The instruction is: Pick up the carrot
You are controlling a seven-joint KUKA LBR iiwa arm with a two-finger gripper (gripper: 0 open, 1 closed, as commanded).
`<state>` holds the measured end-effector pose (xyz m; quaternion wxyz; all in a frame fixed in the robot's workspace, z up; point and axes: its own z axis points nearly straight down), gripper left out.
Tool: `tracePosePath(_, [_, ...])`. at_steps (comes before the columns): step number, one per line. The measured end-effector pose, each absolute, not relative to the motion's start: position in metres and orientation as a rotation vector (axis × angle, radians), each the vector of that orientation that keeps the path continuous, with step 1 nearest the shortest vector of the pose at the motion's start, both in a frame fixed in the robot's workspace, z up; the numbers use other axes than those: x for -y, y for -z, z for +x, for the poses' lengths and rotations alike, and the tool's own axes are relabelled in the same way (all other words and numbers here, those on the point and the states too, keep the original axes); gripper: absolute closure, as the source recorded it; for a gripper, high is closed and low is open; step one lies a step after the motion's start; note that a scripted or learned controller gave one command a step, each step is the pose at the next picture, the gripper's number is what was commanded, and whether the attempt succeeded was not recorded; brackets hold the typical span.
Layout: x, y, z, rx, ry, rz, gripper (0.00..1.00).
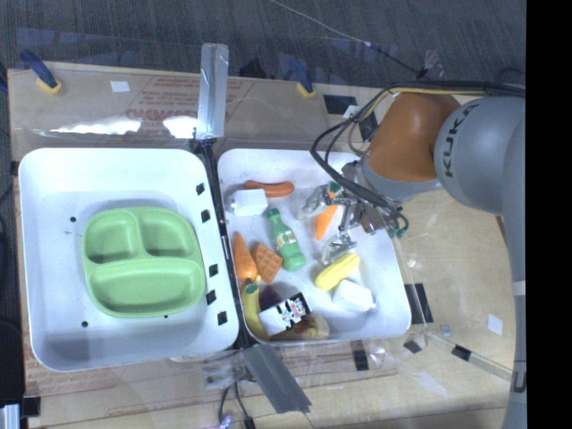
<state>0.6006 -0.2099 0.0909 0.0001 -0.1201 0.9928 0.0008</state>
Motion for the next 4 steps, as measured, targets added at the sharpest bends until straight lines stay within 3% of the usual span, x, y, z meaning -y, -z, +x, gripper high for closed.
tracePosePath(1, [0.208, -0.104, 0.603, -3.112, 0.001, -0.388, 1.00])
tracePosePath(2, [0.168, -0.215, 0.570, -3.131, 0.004, -0.042, 1.00])
tracePosePath(3, [0.168, -0.211, 0.568, -3.138, 0.002, -0.043, 0.00])
tracePosePath(4, [0.197, -0.092, 0.572, -3.125, 0.000, -0.313, 0.00])
